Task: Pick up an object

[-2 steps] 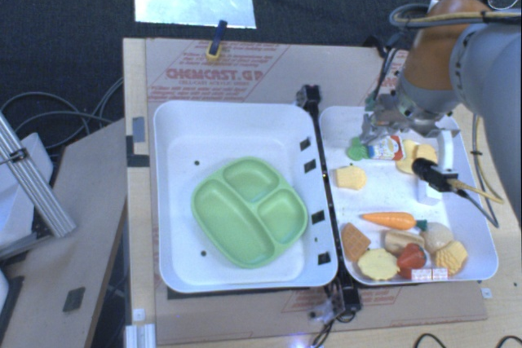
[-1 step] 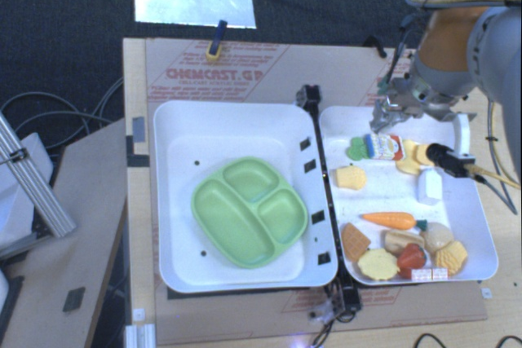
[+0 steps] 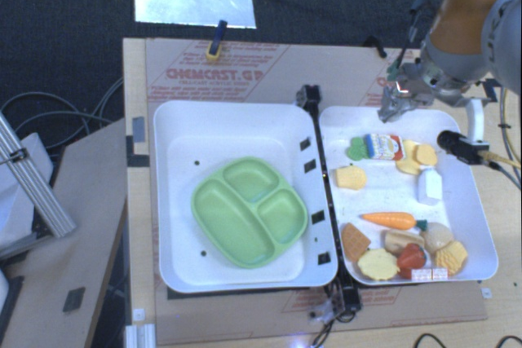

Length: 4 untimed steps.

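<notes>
You have the grey arm with the orange band (image 3: 477, 8) coming in at the upper right of the frame, and its tool (image 3: 395, 103) hangs over the far edge of the right-hand shallow white bin (image 3: 481, 232). The tool is small and dark against the bin rim, so you cannot tell how far apart it stands, and nothing can be made out in its hold.

The things you could pick all lie in that right bin. Just below the tool, near the bin's upper middle, sit a small green toy piece (image 3: 357, 149) and a blue-and-white striped packet with a red end (image 3: 383, 146), touching or nearly so. To their right are two yellow pieces (image 3: 417, 157), and below those a white upright block (image 3: 430, 186). A pale yellow wedge (image 3: 351, 178) lies alone toward the bin's left wall. Lower down, an orange toy carrot with a green tip (image 3: 390, 219) lies across the middle. Along the bin's near edge is a crowded row: a brown cracker-like slab (image 3: 355, 241), a yellow scalloped piece (image 3: 378, 264), a red piece (image 3: 411, 257), a tan potato-like lump (image 3: 398, 240), a beige rounded item (image 3: 437, 235) and a yellow ridged piece (image 3: 451, 257), several of them touching.

In the left white bin (image 3: 179, 143), at the centre of the frame, rests a light green divided plastic tray (image 3: 249, 210), tilted diagonally. Both bins stand on the cardboard-covered worktop (image 3: 220, 73).
</notes>
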Each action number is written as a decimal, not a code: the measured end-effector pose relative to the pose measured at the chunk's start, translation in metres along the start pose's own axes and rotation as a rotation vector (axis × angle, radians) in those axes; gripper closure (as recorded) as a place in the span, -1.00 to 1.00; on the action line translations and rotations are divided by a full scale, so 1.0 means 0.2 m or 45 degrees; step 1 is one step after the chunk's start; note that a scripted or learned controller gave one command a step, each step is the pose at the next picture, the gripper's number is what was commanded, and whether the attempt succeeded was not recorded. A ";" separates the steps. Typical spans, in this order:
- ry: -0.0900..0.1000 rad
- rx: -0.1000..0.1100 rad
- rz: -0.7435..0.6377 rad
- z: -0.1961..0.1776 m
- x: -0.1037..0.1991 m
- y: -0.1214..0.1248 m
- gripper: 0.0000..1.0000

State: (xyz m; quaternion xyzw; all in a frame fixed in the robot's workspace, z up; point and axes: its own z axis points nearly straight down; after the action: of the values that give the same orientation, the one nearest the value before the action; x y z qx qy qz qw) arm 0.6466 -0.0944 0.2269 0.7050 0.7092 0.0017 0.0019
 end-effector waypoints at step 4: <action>0.002 0.007 -0.001 0.04 0.59 -0.67 1.00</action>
State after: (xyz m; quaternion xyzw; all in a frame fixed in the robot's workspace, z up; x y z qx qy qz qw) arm 0.5122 0.0230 0.2186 0.7048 0.7094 0.0003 -0.0006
